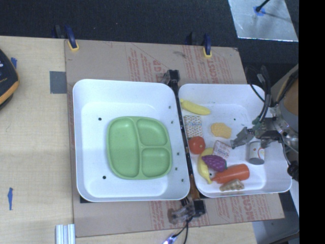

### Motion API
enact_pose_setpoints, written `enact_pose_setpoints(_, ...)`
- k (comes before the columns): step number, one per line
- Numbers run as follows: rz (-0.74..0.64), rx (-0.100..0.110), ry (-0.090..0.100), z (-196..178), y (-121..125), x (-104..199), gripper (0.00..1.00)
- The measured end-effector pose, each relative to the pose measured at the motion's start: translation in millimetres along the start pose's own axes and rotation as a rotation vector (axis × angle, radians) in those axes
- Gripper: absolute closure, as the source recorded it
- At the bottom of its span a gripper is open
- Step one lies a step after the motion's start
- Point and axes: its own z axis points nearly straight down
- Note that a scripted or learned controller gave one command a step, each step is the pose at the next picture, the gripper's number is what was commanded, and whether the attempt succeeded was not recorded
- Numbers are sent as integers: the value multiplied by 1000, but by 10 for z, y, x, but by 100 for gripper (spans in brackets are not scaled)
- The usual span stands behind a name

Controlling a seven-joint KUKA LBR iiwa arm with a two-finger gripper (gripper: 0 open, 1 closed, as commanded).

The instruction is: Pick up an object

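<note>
My gripper (252,142) hovers at the frame's right over the right bin (238,96), fingers spread and holding nothing, near a grey cylinder (255,154) and an orange carrot (232,174).

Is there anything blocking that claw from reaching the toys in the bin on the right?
Nothing visible does. The gripper hangs over bare floor of the right bin, with the orange carrot and yellow piece lying uncovered nearby.

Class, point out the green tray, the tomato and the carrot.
Green tray (138,147), camera view, centre divider.
Tomato (196,145), camera view, middle of its top.
Carrot (233,173), camera view, mid-body.
</note>
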Motion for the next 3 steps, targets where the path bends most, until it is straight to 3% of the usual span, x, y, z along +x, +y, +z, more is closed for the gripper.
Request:
enact_pose_setpoints(1,-1,1,0,642,-89,332,0)
enact_pose_setpoints(2,-1,1,0,1301,-82,372,0)
enact_pose_setpoints(3,-4,-2,-2,1188,-70,360,100)
